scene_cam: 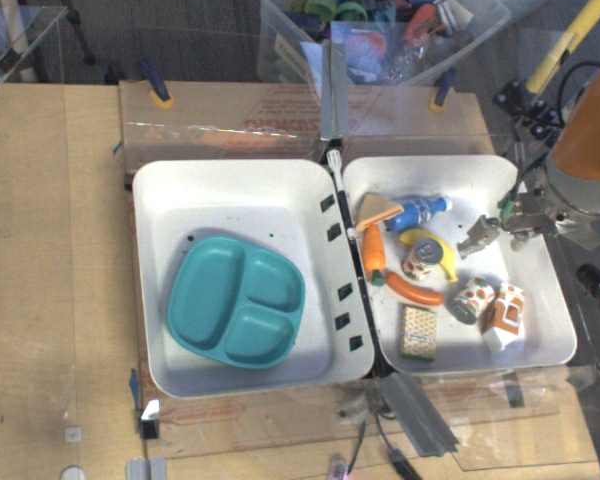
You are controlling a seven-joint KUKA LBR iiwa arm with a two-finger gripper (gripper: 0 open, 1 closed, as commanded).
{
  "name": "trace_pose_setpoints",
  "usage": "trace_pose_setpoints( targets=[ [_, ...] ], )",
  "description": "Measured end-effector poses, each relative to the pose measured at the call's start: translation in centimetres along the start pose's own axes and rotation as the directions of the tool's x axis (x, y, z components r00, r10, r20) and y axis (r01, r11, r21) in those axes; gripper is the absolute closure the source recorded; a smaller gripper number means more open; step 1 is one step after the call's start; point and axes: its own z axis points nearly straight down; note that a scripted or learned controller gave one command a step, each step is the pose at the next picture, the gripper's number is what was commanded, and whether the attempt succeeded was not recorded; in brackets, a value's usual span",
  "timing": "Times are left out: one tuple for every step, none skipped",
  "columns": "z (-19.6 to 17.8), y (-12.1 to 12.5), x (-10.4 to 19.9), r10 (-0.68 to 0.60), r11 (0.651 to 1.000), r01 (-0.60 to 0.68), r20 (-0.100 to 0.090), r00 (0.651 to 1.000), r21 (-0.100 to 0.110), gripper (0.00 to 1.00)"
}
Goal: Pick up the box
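Box [419, 331] lies in right white bin [553, 298] on tan bench [50, 268]; jaws' state unclear.

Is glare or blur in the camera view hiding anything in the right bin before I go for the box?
Camera view: the white right bin is bright, with soft shadows only, and washes out pale items a little; the box near its front reads clearly against it; the gripper above the bin's right part is small and slightly soft, so its fingers are hard to judge; the teal tray is evenly lit.
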Motion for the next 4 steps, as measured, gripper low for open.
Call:
trace_pose_setpoints(
  targets=[
    [8.2,1.6,4.1,0.031,1.000,-0.031,0.004,1.000,-0.004,0.00],
    [8.8,1.1,6.9,-0.239,0.971,0.239,0.009,0.971,-0.010,0.00],
    [-0.7,3.1,12.6,0.031,1.000,-0.031,0.002,1.000,-0.003,0.00],
    [-0.6,0.5,14.6,-0.088,0.996,0.088,0.001,0.996,0.001,0.00]
  ],
)
